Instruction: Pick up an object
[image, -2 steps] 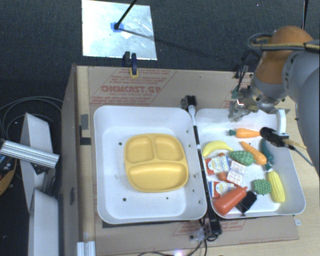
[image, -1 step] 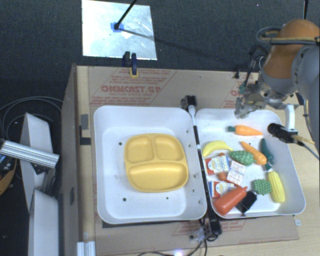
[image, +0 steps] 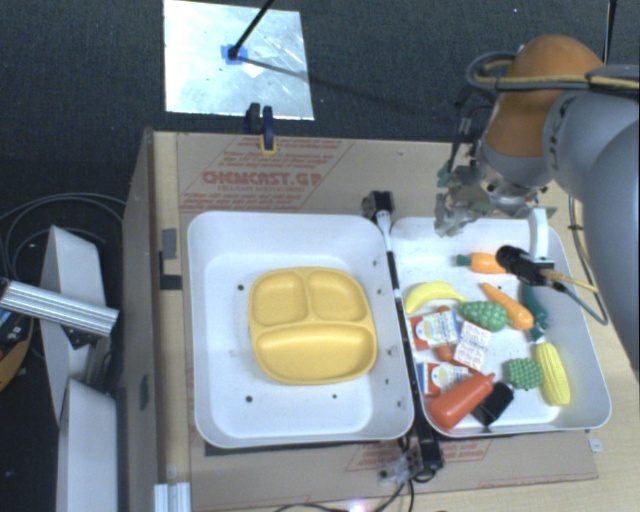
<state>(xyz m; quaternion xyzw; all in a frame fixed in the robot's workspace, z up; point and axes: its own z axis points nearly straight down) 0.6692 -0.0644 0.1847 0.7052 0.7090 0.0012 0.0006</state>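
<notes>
My gripper hangs over the back left corner of the right bin, above bare white floor, and nothing shows in its grasp. Toy food lies in that bin. A small orange carrot sits just right of the gripper. In front of the gripper are a yellow banana, a longer carrot and a green bumpy piece. Several white-and-red packets lie mid-bin. Near the front are a corn cob, a green broccoli piece, a red bottle and a black block.
The left bin holds a yellow divided plate. A black ridge separates the two bins. A teal piece lies by the right wall. The grey arm reaches in from the upper right.
</notes>
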